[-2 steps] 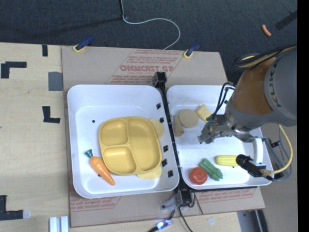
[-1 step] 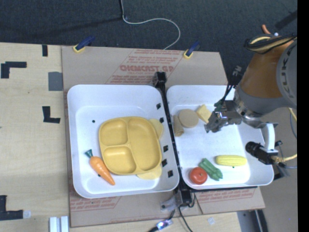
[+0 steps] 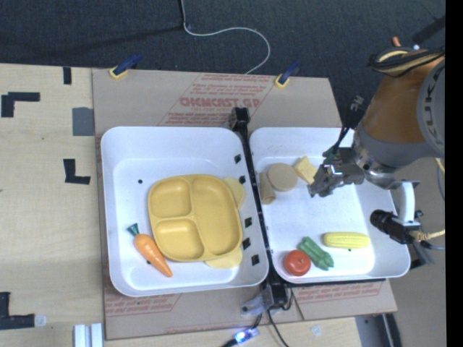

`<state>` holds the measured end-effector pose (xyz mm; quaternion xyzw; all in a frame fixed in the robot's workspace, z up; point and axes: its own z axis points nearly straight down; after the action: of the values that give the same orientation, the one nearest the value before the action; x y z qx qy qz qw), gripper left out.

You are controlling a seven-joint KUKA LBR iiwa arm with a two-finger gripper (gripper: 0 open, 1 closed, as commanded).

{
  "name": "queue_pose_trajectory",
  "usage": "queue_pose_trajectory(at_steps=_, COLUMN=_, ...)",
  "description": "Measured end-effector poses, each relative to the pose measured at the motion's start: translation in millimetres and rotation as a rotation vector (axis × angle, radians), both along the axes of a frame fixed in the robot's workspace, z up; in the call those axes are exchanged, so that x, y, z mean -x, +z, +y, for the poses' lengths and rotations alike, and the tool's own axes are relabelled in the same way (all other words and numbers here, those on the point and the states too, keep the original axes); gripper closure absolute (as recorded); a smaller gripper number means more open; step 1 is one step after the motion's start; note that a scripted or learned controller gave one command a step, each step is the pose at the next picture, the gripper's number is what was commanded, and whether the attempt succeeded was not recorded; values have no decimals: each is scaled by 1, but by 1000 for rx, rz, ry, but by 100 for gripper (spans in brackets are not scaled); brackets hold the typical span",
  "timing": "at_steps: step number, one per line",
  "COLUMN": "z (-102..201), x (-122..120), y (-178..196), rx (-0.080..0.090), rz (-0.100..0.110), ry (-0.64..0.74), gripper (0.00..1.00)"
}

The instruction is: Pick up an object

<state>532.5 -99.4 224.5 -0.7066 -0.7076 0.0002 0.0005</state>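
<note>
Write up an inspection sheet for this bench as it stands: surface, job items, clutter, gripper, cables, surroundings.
Surface: two white bins side by side, left bin and right bin, on a cardboard sheet over a wooden bench.
Job's things: left bin holds a yellow divided plate and a carrot. Right bin holds a tomato, green pepper, corn cob, tan round piece and yellow wedge.
Clutter: nothing seen.
Gripper: gripper low over the right bin beside the yellow wedge; nothing visibly held.
Cables: white cable looping behind the bench.
Surroundings: dark carpet; black tape marks on the bench.
</note>
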Motion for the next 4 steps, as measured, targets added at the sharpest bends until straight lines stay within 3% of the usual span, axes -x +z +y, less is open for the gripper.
queue_pose_trajectory(at_steps=3, z=116, x=-108, y=-10, rx=-1, rz=-2, ry=5, gripper=100)
queue_pose_trajectory(at_steps=4, z=122, x=-138, y=6, rx=0, rz=-3, ry=2, gripper=100)
